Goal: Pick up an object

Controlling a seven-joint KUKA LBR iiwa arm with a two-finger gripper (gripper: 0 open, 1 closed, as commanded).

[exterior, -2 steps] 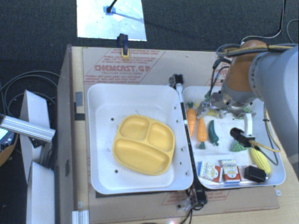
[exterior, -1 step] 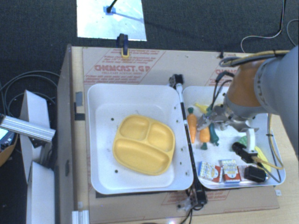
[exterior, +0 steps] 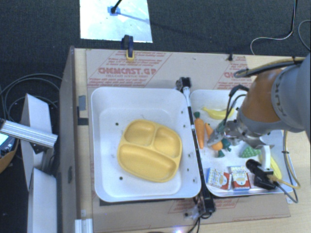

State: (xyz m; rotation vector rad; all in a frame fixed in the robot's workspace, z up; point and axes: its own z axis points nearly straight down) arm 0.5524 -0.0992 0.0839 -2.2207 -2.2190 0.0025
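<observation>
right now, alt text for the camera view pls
A grey arm's gripper hangs low over small toys, including a carrot and banana, in the right bin. The left bin holds a yellow divided tray.

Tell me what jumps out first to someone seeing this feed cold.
The yellow divided plate lies alone in the left bin. Then the grey-and-orange arm, reaching in from the right over the right bin, its gripper low among small toys beside an orange carrot, with a yellow banana nearby.
</observation>
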